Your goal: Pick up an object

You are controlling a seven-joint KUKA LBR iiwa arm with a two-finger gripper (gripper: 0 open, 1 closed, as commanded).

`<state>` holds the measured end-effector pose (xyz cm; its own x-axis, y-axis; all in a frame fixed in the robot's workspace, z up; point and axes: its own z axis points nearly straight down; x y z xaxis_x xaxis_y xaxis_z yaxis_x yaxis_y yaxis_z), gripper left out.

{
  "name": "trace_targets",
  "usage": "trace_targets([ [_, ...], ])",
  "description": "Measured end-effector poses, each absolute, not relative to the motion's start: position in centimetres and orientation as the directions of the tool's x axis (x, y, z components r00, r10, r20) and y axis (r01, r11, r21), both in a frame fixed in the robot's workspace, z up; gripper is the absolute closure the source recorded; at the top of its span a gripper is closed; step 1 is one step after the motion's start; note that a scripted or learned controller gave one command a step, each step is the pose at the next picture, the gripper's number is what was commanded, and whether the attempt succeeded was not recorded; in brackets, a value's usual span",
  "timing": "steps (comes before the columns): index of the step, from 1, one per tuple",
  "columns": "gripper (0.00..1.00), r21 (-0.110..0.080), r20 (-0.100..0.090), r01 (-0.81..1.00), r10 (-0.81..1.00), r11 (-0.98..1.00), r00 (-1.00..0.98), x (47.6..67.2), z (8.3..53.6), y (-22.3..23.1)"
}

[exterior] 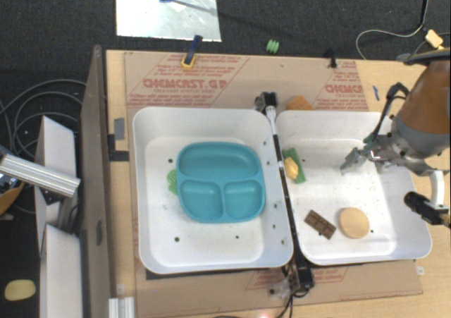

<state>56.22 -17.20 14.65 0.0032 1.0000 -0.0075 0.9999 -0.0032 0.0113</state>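
Note:
The right bin (331, 253) holds a brown chocolate bar (320, 224) near its front, with a round tan bun (354, 222) just right of it. A yellow and green piece (292, 168) lies against the bin's left wall. My gripper (358, 159) hangs over the right bin's middle right, above bare floor, behind the bun and well right of the yellow and green piece. It holds nothing that I can see. The grey arm with its orange band (431, 108) comes in from the right edge.
The left bin (151, 190) carries a blue divided plate (220, 180) with a green scrap (171, 181) poking out at its left. An orange object (299, 104) lies on the cardboard behind the bins. A black clamp (268, 102) sits on the divider's far end.

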Motion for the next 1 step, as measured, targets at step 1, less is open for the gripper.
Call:
trace_targets([
  [1,0.0,-0.002,0.004,1.0,1.0,0.011,-0.011,55.95,8.17,-7.91],
])
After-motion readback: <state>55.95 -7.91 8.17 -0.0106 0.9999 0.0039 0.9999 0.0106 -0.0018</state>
